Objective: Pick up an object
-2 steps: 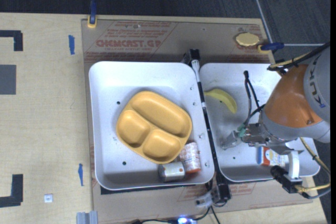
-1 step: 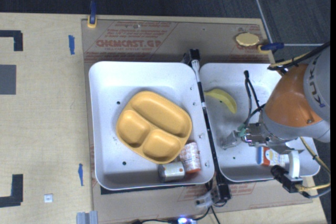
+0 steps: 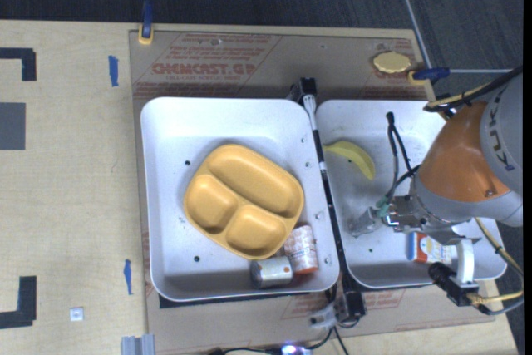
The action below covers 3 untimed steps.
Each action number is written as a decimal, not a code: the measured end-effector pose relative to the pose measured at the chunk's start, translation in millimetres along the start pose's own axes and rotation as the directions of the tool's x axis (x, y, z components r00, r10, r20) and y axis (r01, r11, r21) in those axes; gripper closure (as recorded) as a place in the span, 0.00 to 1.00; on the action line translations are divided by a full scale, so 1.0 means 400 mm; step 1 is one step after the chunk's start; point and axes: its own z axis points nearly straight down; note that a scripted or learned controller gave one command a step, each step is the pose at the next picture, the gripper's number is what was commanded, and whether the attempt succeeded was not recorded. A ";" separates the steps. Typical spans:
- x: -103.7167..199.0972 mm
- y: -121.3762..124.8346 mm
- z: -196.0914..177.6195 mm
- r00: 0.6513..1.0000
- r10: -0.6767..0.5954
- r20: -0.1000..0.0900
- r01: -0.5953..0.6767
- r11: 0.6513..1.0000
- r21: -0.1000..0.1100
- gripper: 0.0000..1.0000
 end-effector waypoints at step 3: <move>0.002 0.140 0.001 1.000 -0.003 0.000 0.003 1.000 0.001 0.00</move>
